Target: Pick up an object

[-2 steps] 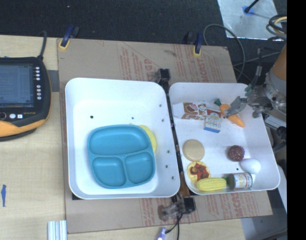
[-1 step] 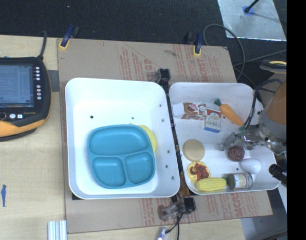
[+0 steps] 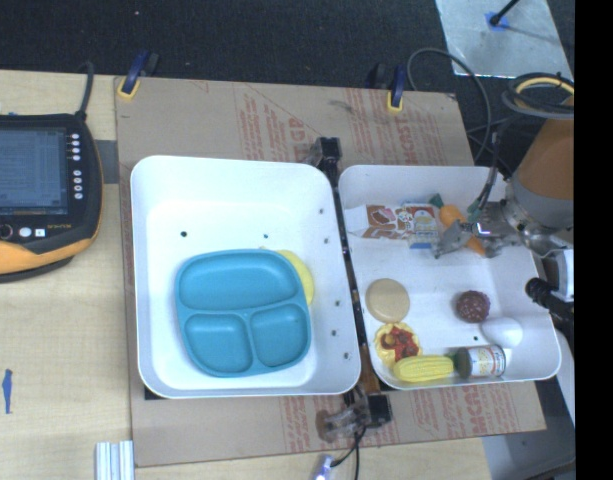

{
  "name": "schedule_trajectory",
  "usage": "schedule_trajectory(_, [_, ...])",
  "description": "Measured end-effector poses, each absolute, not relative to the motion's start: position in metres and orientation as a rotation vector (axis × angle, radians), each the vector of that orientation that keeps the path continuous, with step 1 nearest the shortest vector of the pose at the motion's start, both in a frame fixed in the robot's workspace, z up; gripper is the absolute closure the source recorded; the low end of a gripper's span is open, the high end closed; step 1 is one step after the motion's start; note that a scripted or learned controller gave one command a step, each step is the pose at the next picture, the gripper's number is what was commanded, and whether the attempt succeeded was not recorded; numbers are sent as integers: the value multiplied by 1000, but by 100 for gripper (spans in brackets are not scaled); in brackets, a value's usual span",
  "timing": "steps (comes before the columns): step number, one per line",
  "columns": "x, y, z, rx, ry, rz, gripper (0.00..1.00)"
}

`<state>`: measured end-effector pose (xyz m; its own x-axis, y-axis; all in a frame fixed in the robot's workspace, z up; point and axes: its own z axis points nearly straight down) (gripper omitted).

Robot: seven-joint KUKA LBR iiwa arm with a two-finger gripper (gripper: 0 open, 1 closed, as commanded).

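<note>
**Claw low over the right bin's far side**

The claw (image 3: 464, 235) hangs with fingers spread, gripping nothing, just beside a small snack packet (image 3: 420, 220) in the right bin (image 3: 546, 368). Nearer lie a tan disc (image 3: 388, 299) and corn cob (image 3: 424, 370).

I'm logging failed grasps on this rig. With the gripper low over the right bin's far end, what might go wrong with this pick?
1. The gripper sits among crowded items: the snack packet, small carton and an orange piece. It may nudge or pinch two together.
2. The flat packet may slip free.
3. It works near the right bin's far wall, so a collision seems possible.
</note>
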<state>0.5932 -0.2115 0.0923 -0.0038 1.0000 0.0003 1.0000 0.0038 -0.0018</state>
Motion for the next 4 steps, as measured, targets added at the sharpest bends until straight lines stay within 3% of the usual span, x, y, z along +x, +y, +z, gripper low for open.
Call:
schedule_trajectory(1, [656,-212,92,-2216,-2224,1,0])
schedule_trajectory(2, [657,-212,103,-2212,-2227,3,100])
schedule_trajectory(3, [657,-145,175,-2216,-2225,-2,100])
schedule_trajectory(4, [653,-128,214,-2216,-2225,1,100])
